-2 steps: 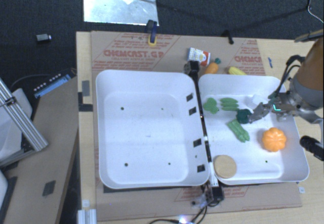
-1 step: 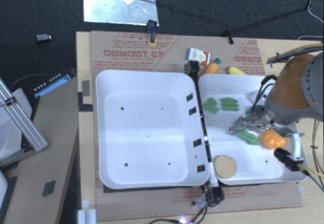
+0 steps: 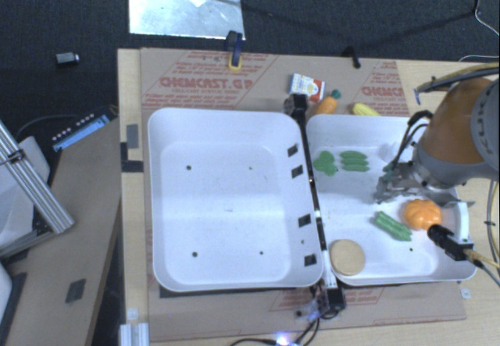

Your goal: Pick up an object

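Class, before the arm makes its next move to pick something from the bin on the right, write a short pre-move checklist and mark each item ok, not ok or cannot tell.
1. Gripper is over the right bin: ok.
2. Something is held between its fingers: cannot tell.
3. Orange round object lies close beside the gripper: ok.
4. Green long piece lies apart from the tan disc: ok.
5. Two green pieces sit away from the bin walls: ok.
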`<state>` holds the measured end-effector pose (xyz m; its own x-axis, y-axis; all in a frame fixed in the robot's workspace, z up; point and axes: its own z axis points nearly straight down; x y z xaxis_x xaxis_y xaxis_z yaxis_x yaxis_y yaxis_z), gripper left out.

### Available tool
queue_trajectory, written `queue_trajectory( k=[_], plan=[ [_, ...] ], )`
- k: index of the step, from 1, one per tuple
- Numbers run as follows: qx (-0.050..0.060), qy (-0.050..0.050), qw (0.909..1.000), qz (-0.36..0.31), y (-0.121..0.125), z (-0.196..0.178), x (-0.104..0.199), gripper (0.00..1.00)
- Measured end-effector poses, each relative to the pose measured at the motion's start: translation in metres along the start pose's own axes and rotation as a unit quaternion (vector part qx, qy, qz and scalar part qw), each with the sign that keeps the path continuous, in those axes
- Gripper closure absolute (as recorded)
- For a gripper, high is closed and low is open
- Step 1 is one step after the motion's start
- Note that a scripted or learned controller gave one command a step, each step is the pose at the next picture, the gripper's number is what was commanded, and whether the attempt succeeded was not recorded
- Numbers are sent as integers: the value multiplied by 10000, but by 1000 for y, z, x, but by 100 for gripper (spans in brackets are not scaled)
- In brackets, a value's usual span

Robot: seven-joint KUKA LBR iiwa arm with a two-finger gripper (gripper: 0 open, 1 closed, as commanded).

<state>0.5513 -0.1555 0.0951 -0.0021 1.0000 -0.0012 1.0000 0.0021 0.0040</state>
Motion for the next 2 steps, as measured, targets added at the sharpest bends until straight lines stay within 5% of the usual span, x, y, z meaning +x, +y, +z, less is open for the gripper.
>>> queue_trajectory(
  k=[1, 2],
  plan=[
    [-11, 6, 10000, -42, 59, 10, 73, 100],
    [-87, -8, 10000, -27, 114, -196, 77, 100]
  ],
)
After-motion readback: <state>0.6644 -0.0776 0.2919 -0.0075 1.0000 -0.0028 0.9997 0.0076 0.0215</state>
